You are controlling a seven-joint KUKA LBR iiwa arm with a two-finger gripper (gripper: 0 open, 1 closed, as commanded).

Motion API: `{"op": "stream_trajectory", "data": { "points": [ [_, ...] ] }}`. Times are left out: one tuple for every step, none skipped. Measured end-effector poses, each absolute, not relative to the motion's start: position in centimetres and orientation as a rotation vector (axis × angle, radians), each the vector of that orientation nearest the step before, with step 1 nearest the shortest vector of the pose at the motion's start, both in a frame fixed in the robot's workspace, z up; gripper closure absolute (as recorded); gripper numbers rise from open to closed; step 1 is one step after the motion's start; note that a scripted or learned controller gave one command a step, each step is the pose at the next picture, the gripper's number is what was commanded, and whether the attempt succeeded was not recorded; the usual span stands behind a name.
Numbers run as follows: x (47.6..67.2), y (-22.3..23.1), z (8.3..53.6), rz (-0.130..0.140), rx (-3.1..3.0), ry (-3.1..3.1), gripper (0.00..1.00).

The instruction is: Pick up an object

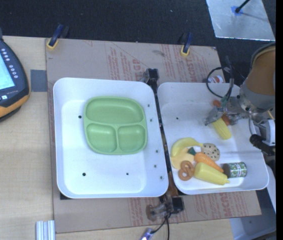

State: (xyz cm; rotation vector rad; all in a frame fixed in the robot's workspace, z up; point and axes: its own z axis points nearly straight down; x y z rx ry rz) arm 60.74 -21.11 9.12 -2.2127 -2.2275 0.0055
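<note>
Camera view: pincer [220, 115] low in the right bin [181, 96], fingers on a small yellow corn piece [222, 129], whether clamped or apart cannot be told; best to confirm a square pinch on the corn before lifting straight up, clear of the near toy-food pile [201, 165].

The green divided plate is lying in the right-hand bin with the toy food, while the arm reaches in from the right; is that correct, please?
Not quite. The camera view shows the green divided plate lying alone in the left bin; the toy food is in the right bin. The arm does reach in from the right.
</note>
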Motion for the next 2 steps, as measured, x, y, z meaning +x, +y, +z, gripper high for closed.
{"op": "stream_trajectory", "data": {
  "points": [
    [60.8,-21.2,10.2,0.007,-2.211,-2.231,1.00],
    [58.8,-7.7,19.2,0.003,-2.213,-2.228,1.00]
  ]
}}
